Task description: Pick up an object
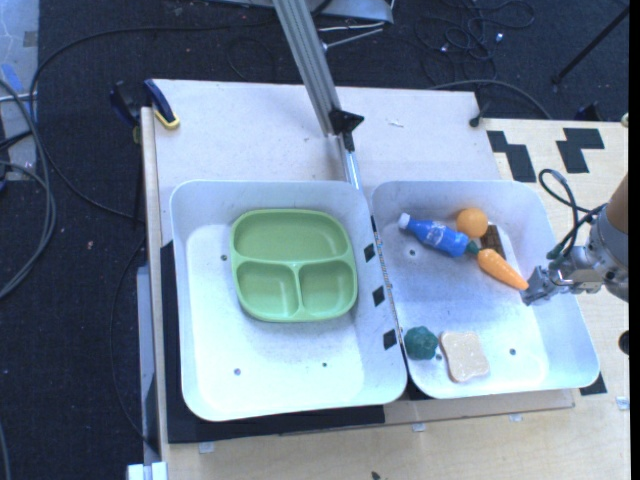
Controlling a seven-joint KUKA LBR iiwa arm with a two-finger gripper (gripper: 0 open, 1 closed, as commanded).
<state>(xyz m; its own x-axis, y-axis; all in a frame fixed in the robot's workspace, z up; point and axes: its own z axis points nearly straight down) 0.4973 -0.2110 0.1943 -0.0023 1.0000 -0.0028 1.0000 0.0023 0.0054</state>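
- Biggest thing we see is the left bin (200, 368), which has a green divided plate (295, 265) sitting flat in its upper middle.
- Right next to it is the right bin (560, 348), with all the small stuff in it.
- The arm (612, 243) comes in from the right, and the gripper (540, 286) sits low over that bin's right side, just beside the carrot's tip. Honestly we can't tell how it's set.
- Blue bottle (437, 235) lies tilted near the bin's top.
- Carrot (500, 268) lies slanted right by the bottle's end, below an orange ball (471, 221).
- Slice of bread (465, 356) rests near the front edge.
- Small green lump (421, 342) is touching the bread's left side.
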